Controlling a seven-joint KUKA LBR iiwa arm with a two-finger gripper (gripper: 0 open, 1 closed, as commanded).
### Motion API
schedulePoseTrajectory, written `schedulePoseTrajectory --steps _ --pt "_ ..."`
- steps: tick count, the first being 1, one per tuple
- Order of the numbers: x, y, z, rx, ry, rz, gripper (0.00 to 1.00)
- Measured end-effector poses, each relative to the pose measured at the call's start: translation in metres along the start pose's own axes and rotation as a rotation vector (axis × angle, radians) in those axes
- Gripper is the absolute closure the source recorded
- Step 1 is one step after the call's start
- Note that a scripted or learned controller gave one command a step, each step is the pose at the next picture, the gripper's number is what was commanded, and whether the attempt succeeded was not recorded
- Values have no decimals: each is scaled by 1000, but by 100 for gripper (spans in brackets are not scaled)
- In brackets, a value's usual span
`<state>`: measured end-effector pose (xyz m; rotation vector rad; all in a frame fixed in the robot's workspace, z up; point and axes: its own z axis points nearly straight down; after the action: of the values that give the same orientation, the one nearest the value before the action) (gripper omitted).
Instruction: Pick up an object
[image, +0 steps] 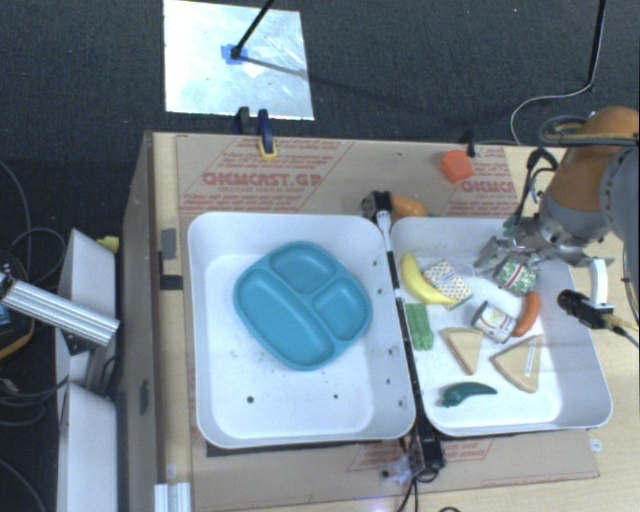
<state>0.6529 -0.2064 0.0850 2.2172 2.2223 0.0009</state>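
My gripper (503, 252) hangs low over the back right part of the right bin (585, 400), reaching in from the right. Right below it lies a small green and white packet (517, 274), touching or nearly touching it. The same bin holds a yellow banana (422, 284), a checkered cube (447, 282), a green stick (419, 326), a small white box (492, 319), an orange-red sausage shape (528, 312), two tan sandwich wedges (463, 348) (520, 366) and a dark green pepper (466, 394).
The left bin (225, 400) holds a blue divided plate (302, 304). An orange block (456, 166) sits on the bench behind the bins. An orange item (408, 208) lies at the divider's far end.
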Motion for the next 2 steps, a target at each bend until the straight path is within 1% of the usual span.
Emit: schedulePoseTrajectory --steps 1,2 --pt "0 1 -12 -4 -1 -1 100" --pt "65 18 -74 -4 1 -3 100"
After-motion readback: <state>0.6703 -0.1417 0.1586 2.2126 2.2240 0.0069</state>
